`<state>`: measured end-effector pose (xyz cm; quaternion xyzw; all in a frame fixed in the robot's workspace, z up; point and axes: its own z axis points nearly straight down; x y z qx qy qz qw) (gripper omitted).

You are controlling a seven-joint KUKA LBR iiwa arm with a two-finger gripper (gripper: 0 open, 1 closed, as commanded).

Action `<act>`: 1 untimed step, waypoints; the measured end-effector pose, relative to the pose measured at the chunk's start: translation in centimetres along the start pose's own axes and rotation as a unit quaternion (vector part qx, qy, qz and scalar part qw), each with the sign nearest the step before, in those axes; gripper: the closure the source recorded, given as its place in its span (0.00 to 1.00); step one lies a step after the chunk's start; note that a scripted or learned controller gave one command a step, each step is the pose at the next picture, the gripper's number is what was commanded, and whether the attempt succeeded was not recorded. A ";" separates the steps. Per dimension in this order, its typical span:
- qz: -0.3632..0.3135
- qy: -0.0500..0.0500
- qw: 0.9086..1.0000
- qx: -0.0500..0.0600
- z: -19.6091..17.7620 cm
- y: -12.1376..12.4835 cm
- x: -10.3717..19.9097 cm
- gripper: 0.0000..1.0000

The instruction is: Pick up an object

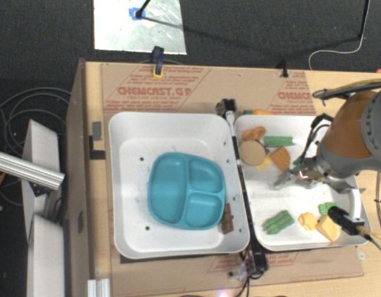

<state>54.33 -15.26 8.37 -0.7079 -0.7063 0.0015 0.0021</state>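
gripper (pixel 288 177) sits low in the right bin (pixel 302 243), over bare white floor near the middle. fingers look spread a little, nothing between them. task items all loose in that bin: green pickle (pixel 278 221) and yellow pieces (pixel 319 223) near the front edge, round tan piece (pixel 253 153), orange wedge (pixel 280 158) and green stick (pixel 278 141) toward the back. left bin (pixel 128 141) holds a teal divided plate (pixel 186 190).

Gripper (pixel 288 177) low; arm (pixel 354 135) bent
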 end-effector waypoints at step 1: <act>-0.004 -0.002 1.000 -0.007 -0.3 7.7 -2.2 0.00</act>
